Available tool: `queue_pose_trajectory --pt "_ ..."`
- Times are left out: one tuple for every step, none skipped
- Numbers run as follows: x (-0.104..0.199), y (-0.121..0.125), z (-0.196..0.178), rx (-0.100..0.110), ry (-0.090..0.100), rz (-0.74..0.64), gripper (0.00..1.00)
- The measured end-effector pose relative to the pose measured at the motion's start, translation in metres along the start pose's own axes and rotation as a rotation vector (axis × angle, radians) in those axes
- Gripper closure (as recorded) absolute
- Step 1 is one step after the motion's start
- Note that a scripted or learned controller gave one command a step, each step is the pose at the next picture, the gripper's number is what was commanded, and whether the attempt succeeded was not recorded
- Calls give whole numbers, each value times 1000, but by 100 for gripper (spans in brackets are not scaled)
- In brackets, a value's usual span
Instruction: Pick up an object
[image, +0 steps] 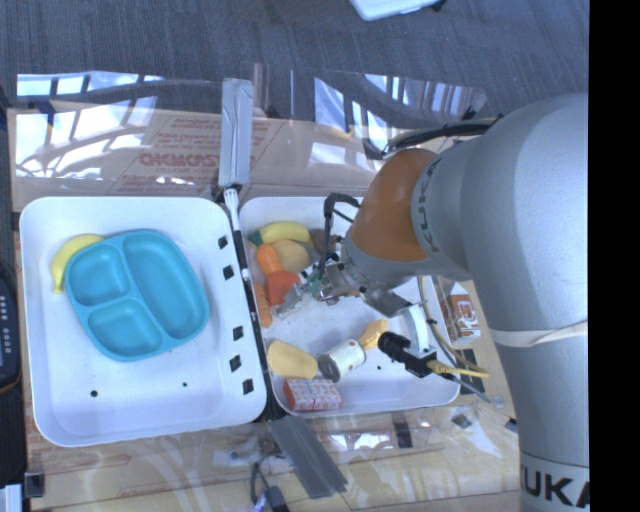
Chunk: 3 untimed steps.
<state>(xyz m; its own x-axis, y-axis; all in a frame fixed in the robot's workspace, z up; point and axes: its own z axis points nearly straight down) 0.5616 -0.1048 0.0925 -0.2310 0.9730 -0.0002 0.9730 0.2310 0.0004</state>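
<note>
The right bin (385, 395) holds several toy foods. A yellow banana (285, 232) lies at its far left, with an orange carrot (268, 258) and a red piece (281, 288) just below it. My gripper (313, 281) hangs low over the bin's left half, its tip right beside the red piece. The grey arm covers the bin's right side. Nearer the front lie a yellow lemon-like piece (290, 358), a white cylinder (346, 357) and a pink box (311, 395). Nothing is visibly held.
The left bin (60, 400) carries a blue divided plate (135, 292) with a yellow banana (68, 255) tucked at its upper-left edge. A small tan piece (373, 333) lies near the white cylinder. A divider wall (245, 300) separates the bins.
</note>
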Motion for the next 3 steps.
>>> queue_pose_trajectory --pt "-6 52 1 3 1 56 0" --pt "-5 52 -9 4 2 50 100" --pt "-5 52 -9 5 2 49 0"
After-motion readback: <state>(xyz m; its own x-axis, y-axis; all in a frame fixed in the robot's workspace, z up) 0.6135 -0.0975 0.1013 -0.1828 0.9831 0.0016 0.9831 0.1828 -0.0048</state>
